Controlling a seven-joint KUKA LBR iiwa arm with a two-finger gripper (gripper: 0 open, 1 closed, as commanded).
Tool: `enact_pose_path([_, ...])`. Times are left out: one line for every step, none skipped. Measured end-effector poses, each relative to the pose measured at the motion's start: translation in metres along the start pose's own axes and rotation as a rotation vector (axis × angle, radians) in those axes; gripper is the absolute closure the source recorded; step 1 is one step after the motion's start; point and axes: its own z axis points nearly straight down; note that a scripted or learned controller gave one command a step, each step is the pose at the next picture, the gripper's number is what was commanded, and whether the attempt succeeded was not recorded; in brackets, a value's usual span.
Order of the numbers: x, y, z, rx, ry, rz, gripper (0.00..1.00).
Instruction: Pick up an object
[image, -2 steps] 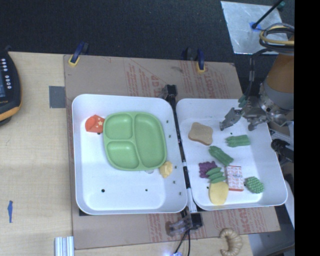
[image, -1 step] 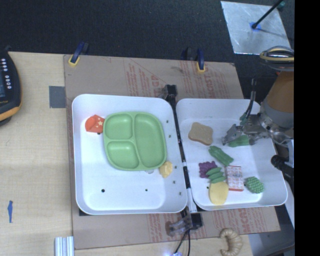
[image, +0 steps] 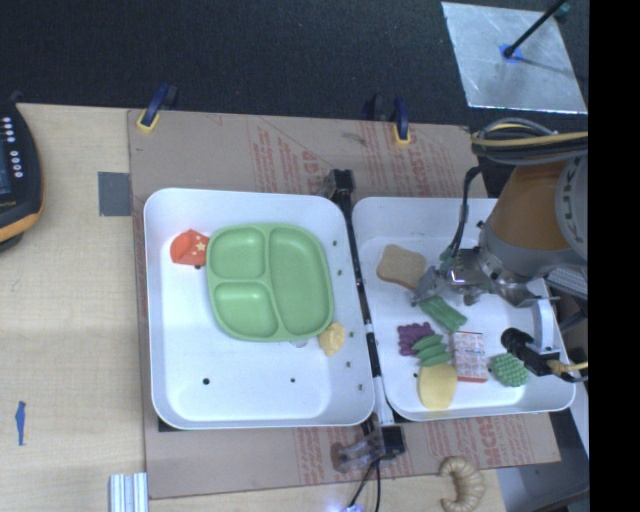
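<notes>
- Two shallow white bins sit side by side on the bench: the left bin (image: 180, 390) and the right bin (image: 400, 215).
- The left bin carries a light green three-compartment plastic plate (image: 270, 281), with a red-orange toy piece with a yellow star (image: 189, 247) touching its left edge and a small yellow lump (image: 331, 339) at its lower right corner.
- The grey arm with its orange band (image: 530, 215) reaches into the right bin from the right.
- The two-finger gripper (image: 440, 283) hovers low between a tan bread-slice toy (image: 401, 265) and a green bar-shaped toy (image: 444, 314); whether it is spread or closed cannot be told, and nothing shows held in it.
- Lower in the right bin lie a purple grape-cluster toy (image: 411, 335), a green pod (image: 432, 350), a yellow pear-like toy (image: 436, 386), a red and white packet (image: 469, 357) and a green leafy toy (image: 508, 370), all close together.
</notes>
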Motion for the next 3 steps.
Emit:
enact_pose_path([-0.003,0.001,-0.013,-0.003,-0.003,0.002,1.00])
enact_pose_path([-0.003,0.001,-0.013,-0.003,-0.004,0.001,0.00])
enact_pose_path([-0.016,0.005,0.014,-0.003,-0.002,0.005,0.00])
